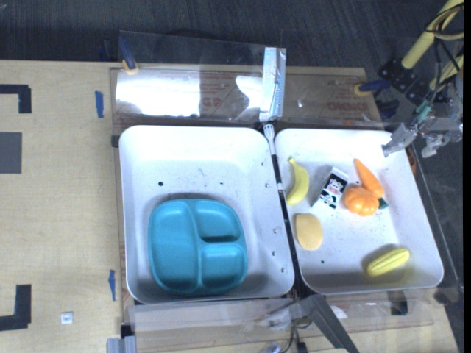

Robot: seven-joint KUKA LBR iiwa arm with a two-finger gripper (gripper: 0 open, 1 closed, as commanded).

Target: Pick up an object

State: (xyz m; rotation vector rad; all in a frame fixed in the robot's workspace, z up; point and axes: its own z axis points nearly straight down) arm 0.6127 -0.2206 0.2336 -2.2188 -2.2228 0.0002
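Note:
The right bin (pixel 412 219) holds several objects. A yellow banana (pixel 297 182) lies along its left wall, with a pale yellow rounded piece (pixel 309 231) just below it. Near the middle sit a small black-and-white box (pixel 334 188), an orange round fruit (pixel 360 201) and an orange carrot (pixel 368 175); the fruit and carrot touch. A yellow-green oblong piece (pixel 388 261) lies near the front right. My gripper (pixel 401 140) hangs over the bin's far right corner, apart from all of them, and partly blends into cables behind it.
The left bin (pixel 147 153) holds a blue divided plate (pixel 197 244) in its near half. A clear plastic panel (pixel 199 87) stands behind the bins. Cables and a yellow hose (pixel 430 31) crowd the upper right. Wooden bench (pixel 51 197) extends left.

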